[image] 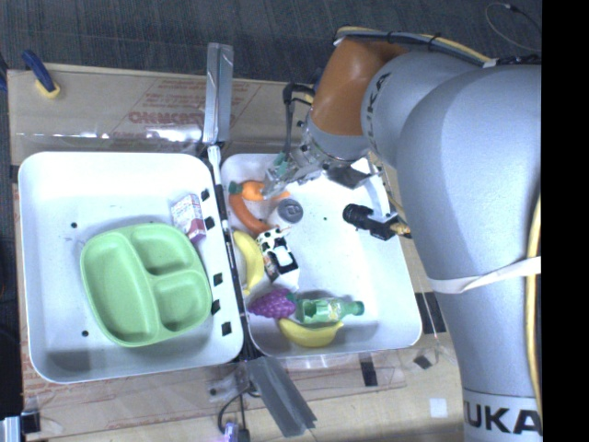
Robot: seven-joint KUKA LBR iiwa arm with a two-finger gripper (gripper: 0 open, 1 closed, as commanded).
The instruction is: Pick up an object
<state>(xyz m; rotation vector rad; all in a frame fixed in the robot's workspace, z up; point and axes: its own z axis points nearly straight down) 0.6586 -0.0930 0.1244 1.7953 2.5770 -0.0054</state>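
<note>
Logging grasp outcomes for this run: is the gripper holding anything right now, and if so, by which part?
It cannot be told. The gripper is low at the far end of the right bin, right by the carrot, but its fingertips are too blurred to show any hold.

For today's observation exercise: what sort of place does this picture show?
Probably a robotics lab test bench: a grey KUKA arm with an orange band reaches over two shallow white bins holding toy food, such as a yellow plastic banana.

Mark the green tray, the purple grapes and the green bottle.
green tray [138, 288]: camera view, on its large left compartment.
purple grapes [271, 305]: camera view, middle of the bunch.
green bottle [327, 310]: camera view, on its body.
</note>
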